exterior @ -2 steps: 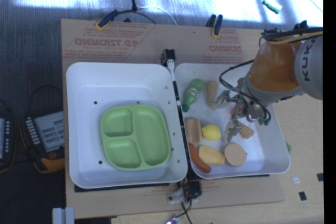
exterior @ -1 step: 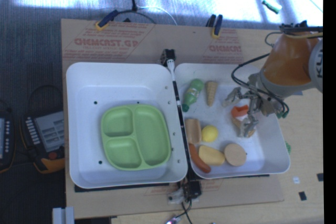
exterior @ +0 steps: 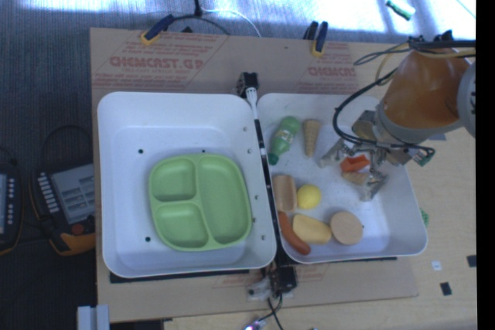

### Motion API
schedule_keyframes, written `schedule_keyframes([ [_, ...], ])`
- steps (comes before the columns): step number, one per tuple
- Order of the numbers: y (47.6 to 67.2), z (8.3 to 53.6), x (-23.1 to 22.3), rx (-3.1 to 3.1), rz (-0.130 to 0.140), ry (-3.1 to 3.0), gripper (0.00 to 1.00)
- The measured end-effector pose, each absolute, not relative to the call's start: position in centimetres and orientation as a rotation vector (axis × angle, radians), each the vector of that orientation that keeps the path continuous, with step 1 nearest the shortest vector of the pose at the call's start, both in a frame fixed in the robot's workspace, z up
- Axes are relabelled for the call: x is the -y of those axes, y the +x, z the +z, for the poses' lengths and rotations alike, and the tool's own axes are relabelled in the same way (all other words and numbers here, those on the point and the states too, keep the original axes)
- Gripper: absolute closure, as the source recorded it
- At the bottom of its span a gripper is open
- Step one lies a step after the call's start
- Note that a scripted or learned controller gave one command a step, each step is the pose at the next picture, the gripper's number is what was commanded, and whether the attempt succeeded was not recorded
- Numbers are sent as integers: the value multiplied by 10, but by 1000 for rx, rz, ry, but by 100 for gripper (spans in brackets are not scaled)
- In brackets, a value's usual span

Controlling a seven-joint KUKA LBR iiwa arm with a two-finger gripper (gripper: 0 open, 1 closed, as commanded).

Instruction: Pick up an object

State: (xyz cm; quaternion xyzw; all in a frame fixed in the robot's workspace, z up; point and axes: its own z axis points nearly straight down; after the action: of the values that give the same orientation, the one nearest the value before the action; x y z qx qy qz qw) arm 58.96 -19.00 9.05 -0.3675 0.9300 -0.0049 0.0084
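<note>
A small orange-red object (exterior: 355, 163) is seen in the right bin (exterior: 402, 239), in its upper right part, and it lies between the two fingers of the gripper (exterior: 354, 165); the gripper is thus closed around it, although it cannot be told whether the object is lifted from the floor of the bin or is touching it. One metal finger (exterior: 334, 153) is seen on the left of the object and the other one (exterior: 374, 183) on its lower right. Above the gripper the orange band of the arm (exterior: 421, 93) is seen, and the arm reaches in from the right side. In the same bin other toy foods are placed. A green bottle (exterior: 282, 138) lies tilted near the left wall, and a beige cone (exterior: 311, 137) stands just beside it on the right. Lower, a hot dog bun (exterior: 284, 192) is found beside a yellow lemon (exterior: 308, 197). Near the front wall a red sausage (exterior: 293, 234), a yellow potato-like piece (exterior: 311, 229) and a round tan cookie (exterior: 346, 228) are lined up close together. The left bin (exterior: 124, 127) holds a green divided plate (exterior: 200, 201) with three compartments, which is placed in its lower middle. Both bins rest side by side on a brown cardboard sheet (exterior: 155, 62), which is fixed at its far edge by clamps (exterior: 315, 36).
</note>
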Motion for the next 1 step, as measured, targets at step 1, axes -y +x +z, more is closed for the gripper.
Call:
schedule_keyframes([
  [1,595,90,198,-2643,-13,-1667,0],
])
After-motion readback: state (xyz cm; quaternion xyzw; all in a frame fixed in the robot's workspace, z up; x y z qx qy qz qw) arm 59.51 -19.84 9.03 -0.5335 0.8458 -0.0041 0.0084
